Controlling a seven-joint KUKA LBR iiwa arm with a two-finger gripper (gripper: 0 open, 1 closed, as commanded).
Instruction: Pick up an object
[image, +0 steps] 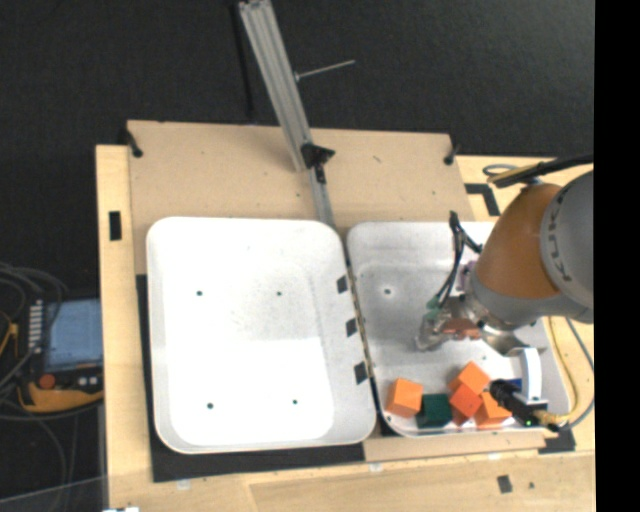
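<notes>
Over the right bin, jaws poised for approach; open or closed, cannot tell. Below the jaws: orange blocks, green block. Next: descend onto one, then close.

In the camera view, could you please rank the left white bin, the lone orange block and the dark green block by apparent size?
1. Left white bin, by far the largest.
2. Lone orange block.
3. Dark green block, slightly smaller in look than the orange one beside it; the gap is small, so that order is unsure.
</notes>
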